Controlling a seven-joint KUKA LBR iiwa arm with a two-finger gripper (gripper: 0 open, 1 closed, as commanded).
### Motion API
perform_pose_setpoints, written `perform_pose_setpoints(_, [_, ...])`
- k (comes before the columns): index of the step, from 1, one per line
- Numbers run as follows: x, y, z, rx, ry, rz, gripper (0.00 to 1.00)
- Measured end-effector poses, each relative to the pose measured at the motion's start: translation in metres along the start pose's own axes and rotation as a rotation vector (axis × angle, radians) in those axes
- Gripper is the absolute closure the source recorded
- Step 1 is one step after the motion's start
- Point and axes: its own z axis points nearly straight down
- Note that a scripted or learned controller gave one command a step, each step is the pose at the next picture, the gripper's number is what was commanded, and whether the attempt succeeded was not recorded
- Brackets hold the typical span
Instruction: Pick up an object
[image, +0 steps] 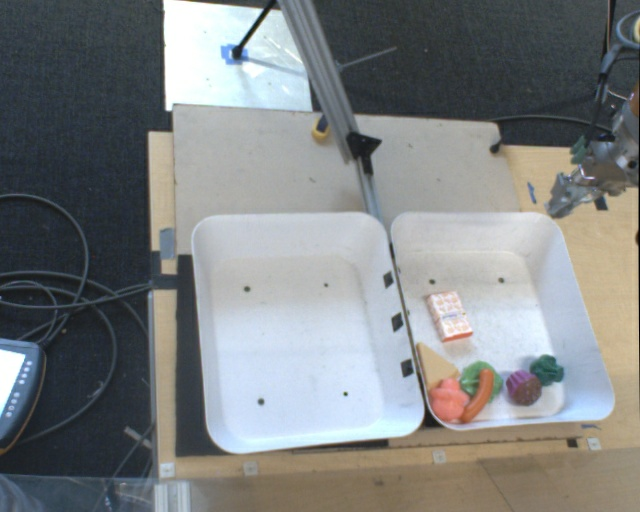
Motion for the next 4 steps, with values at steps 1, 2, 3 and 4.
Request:
perform_pose_setpoints(1, [0.0,0.001,-0.007,0.006,0.002,-0.001,1.0])
perform_pose_setpoints(2, [0.06,-0.004,-0.005,0.008,0.005,-0.005,1.0])
perform_pose_setpoints(3, [0.121,-0.011,-0.002,0.009,0.006,-0.006,1.0])
perform_pose_setpoints(4, [0.177,-0.028,-0.003,0.01,0.006,-0.005,1.0])
